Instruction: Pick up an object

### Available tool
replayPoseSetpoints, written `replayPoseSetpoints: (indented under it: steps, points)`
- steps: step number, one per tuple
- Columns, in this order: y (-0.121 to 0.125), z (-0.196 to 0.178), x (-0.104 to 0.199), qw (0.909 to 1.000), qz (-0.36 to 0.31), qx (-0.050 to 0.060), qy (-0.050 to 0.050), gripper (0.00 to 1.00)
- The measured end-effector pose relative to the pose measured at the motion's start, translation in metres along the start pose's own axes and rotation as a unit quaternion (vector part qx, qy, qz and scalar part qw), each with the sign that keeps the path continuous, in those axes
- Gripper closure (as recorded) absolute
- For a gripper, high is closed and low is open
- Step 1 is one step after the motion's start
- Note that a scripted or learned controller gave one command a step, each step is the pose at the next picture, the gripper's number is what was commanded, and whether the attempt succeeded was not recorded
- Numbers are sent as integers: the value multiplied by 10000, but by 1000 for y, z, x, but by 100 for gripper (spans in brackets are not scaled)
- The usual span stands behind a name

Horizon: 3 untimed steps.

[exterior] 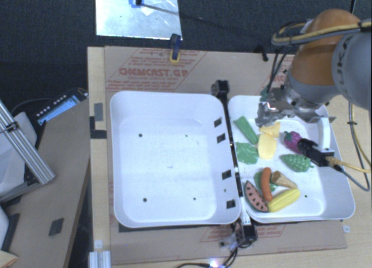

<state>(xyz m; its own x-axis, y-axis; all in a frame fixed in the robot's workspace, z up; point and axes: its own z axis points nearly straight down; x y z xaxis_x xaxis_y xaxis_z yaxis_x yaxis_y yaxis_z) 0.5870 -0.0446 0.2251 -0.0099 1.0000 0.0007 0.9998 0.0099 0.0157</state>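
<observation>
While the gripper (268, 113) hangs over the far half of the right bin (328, 194), you cannot tell whether it is open or closed. Right under it you see a small yellow piece (271, 128) touching a pale yellow piece (267, 146).

Toward the shared edge between the bins lie a long green piece (244, 128) and a green leaf (247, 153), both close to that wall. A purple eggplant (291, 139) and green grapes (295, 162) sit on the arm's side.

Along the near rim a watermelon slice (254, 196), a carrot (266, 183), a cone (282, 178) and a corn cob (283, 200) crowd together.

Your open floor in this bin is its near right corner. The left bin (168, 162) shows white floor from wall to wall.
</observation>
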Motion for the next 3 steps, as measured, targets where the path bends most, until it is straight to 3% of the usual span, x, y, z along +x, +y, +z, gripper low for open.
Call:
replayPoseSetpoints:
  steps: [1,2,3]
  points:
    - [-6,-123,31,10000,4,-7,3,100]
    - [-54,-75,147,9999,-34,98,20,100]
    - [-39,-247,199,10000,-4,-26,35,100]
